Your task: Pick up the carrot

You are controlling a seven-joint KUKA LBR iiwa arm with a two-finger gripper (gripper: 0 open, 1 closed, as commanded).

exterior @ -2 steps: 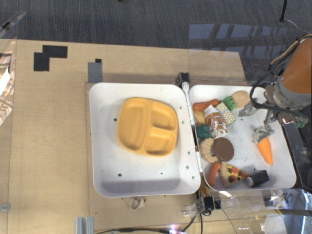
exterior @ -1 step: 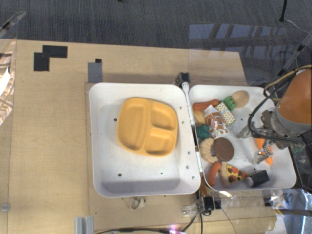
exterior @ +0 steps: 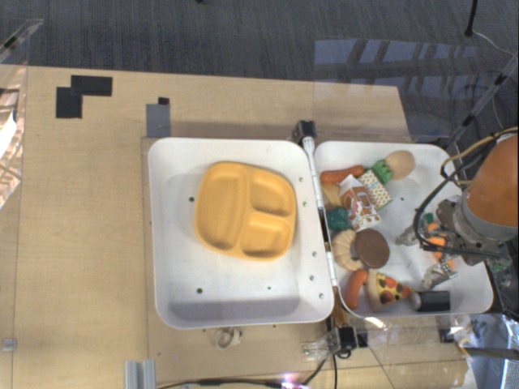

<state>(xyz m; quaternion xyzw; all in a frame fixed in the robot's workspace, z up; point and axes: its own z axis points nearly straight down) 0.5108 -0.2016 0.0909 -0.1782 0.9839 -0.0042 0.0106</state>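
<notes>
Carrot [exterior: 342, 174]: orange, lying on its side in the upper left corner of the right bin [exterior: 477, 300], close to the wall shared with the left bin [exterior: 162, 217]. Touching or nearly touching a small printed carton [exterior: 362, 201] just below it, with a green-and-tan piece [exterior: 379, 173] at its right end and a round beige item [exterior: 399, 164] beyond that. Lower down the same side: a dark green lump [exterior: 336, 220], a ridged tan item [exterior: 346, 250] against a brown disc [exterior: 373, 248], then a red sausage [exterior: 357, 282] and a pizza slice [exterior: 391, 288] at the near wall. A black block [exterior: 433, 301] just right of the slice.

Gripper [exterior: 436, 259]: low over the right half of the same bin, well apart from the carrot, nothing seen in its grasp; released or clenched, cannot tell. Orange band of the arm [exterior: 495, 186] above it.

In the left bin, a yellow divided plate [exterior: 246, 209], near the middle.
</notes>
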